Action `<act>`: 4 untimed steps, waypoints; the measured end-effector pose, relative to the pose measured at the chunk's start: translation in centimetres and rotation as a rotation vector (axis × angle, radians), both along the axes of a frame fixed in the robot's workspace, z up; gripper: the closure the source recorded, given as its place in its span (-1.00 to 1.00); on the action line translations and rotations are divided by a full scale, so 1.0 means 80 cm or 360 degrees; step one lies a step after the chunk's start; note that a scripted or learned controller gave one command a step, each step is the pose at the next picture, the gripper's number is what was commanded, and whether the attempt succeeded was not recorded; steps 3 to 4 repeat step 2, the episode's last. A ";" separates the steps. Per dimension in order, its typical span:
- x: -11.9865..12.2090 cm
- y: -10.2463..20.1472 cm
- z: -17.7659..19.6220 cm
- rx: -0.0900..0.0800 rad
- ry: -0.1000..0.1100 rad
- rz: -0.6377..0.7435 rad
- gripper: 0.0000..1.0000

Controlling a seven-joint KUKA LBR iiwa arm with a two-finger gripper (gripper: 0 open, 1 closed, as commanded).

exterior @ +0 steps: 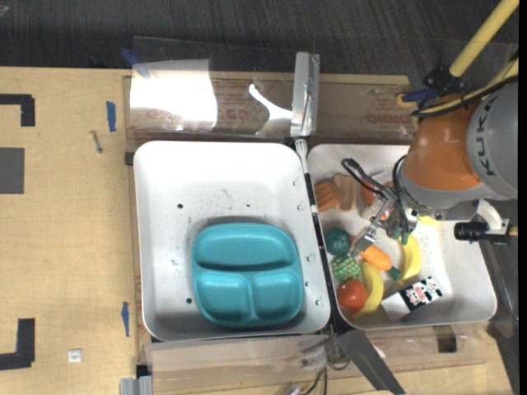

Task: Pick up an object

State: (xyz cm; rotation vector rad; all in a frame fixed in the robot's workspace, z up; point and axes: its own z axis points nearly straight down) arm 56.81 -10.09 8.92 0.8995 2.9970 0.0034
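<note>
Tray (245,274), teal w/ three compartments, sits in the left bin (156,188), toward its near edge. Divider betw. the two bins runs up the middle. Right bin (473,299) holds a cluster of toy food: brownish pieces (336,192) at the far left corner, a teal ball (338,240) below them, a green-yellow item (346,267), a red tomato (352,294), an orange carrot piece (377,258), a yellow banana (387,278) and a small black-and-white carton (420,293) nearest the front. Gripper (380,220) hangs over the middle of this pile, just above the carrot and banana; can't tell how far its fingers are apart or whether it touches anything. Arm's orange band (440,151) is at upper right.
</note>
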 end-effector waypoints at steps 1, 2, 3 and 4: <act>0.001 0.002 0.014 0.0001 -0.0003 0.0005 1.00; 0.023 0.075 0.201 0.0007 -0.0002 -0.0373 1.00; 0.023 0.075 0.201 0.0007 -0.0002 -0.0373 1.00; 0.023 0.075 0.201 0.0007 -0.0002 -0.0373 1.00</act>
